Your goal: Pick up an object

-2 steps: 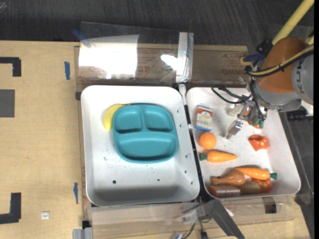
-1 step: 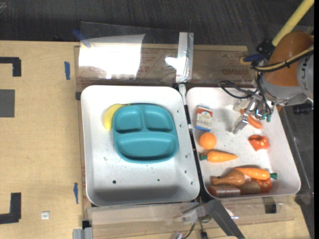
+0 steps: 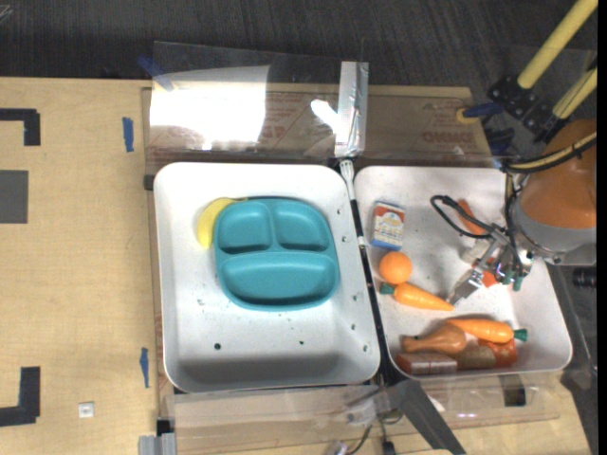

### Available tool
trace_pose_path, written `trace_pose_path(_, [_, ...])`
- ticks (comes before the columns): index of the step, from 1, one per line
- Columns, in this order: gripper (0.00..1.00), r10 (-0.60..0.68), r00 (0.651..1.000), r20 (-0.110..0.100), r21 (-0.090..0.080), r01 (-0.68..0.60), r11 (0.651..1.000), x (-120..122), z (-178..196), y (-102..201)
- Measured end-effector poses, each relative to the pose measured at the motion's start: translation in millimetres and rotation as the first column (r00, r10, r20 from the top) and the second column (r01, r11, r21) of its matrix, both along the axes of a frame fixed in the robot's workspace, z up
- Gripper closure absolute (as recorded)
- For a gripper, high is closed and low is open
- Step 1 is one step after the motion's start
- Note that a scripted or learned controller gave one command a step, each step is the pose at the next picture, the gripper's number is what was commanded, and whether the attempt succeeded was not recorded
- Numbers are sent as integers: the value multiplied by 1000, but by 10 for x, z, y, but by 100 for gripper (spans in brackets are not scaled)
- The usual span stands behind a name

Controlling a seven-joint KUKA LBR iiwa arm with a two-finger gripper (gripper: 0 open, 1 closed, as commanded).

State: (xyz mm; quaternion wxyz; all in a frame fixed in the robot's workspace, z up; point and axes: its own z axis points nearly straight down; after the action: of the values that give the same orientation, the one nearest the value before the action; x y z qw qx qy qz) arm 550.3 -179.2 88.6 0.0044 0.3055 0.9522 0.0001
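From the camera view I saw the gripper hanging in the right bin, fingers spread and holding nothing; the nearest carrot lay just to its left, long axis running left to right, tip toward the fingers.
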Motion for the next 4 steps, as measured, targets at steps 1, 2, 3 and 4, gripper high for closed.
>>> trace_pose_path(1, [0,59,998,2,0,-59,998,554,-4,272])
trace_pose_path(2, [0,26,1000,-2,0,-26,1000,956,-15,-159])
trace_pose_path(3, [0,25,1000,-2,0,-25,1000,613,-7,-9])
trace_pose_path(4, [0,105,995,1,-2,-105,995,841,94,-414])
